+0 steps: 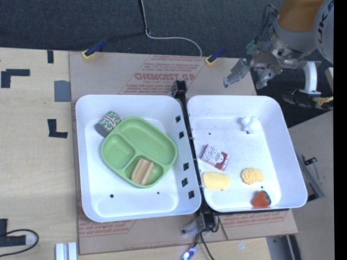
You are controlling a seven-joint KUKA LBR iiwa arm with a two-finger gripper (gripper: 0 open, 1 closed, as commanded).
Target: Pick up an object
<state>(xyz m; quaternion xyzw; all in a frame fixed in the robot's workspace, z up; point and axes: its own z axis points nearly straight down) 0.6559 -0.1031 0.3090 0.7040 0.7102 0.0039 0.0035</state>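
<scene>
A pale wooden surface (32, 161) with a brown cardboard sheet (162, 75) on it carries two shallow white bins side by side, and a dark carpeted floor lies beyond.

The gripper (250, 73) hangs above the cardboard just past the far rim of the right white bin (282, 123), its two grey fingers (234, 78) spread apart with nothing between them. Above it the grey arm with the orange band (303, 4) reaches in from the right.

Nearest the gripper inside the right bin is a small white lump-shaped object (248, 123), near the far wall. Toward the middle lies a red-and-white printed packet (214, 157). Near the front sit a pale yellow rounded block (216, 181), a yellow toy corn cob (251, 175) and a red-orange rounded toy (261, 199) at the front rim.

The left white bin (89, 194) holds a green sectioned plastic plate (138, 145) with a tan bread-like piece (142, 171) in one compartment, and a small dark printed can (108, 123) touching the plate's far left edge.
</scene>
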